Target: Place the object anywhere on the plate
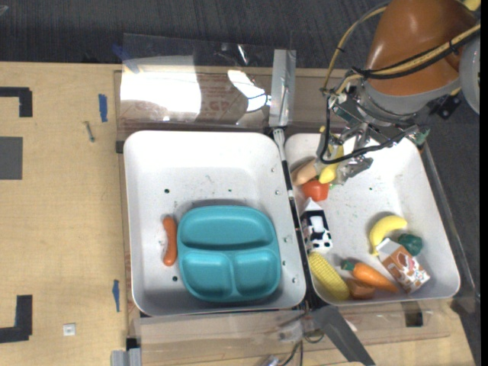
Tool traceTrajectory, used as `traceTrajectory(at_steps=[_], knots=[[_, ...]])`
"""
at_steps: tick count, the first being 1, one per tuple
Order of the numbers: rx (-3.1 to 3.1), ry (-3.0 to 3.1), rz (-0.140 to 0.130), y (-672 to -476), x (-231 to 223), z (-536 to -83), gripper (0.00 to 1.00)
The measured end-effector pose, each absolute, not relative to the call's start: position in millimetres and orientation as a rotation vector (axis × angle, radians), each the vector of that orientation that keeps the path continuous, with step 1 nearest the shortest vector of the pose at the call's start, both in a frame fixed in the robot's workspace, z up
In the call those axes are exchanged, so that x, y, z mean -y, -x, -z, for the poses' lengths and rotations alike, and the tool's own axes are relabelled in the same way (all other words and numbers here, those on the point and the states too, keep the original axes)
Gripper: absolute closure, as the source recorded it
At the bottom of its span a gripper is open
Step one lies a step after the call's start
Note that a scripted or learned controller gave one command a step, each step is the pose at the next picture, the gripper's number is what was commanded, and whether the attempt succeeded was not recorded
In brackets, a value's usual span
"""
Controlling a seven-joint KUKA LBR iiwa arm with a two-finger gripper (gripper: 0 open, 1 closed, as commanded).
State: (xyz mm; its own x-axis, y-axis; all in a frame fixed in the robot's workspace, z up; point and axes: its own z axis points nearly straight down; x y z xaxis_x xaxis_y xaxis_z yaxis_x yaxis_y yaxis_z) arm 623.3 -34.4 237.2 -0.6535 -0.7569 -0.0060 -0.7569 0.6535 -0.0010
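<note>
Teal plastic marks the goal: the divided plate (227,252) lies in the left bin (145,158) with all its compartments bare, so by the look of things nothing has been delivered yet and the whole carry is still to do. Just beside the plate, on its left, an orange sausage-like piece (169,240) rests on the bin floor.

Over the right bin (435,204), the arm (415,36) reaches down, and its hand (341,158) hangs low at the bin's upper left corner. Whether the hand is spread or pinching anything I cannot tell; cables and shadow hide that.

Right under the hand sits a small cluster: a yellow piece (328,175), a peach-coloured piece (305,171) and a red piece (316,191). Most likely one of these is the object being tried for, though which one is unclear.

Elsewhere in that bin lie a corn cob (328,274), a carrot (372,274), a small carton (404,268), a banana (386,228), a black-and-white cow toy (316,232) and a dark green piece (411,243).
</note>
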Motion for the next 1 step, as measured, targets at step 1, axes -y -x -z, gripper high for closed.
traceTrajectory(at_steps=[1], knots=[[-2.628,1.713,0.001,-544.8,42.3,-267.3,1.00]])
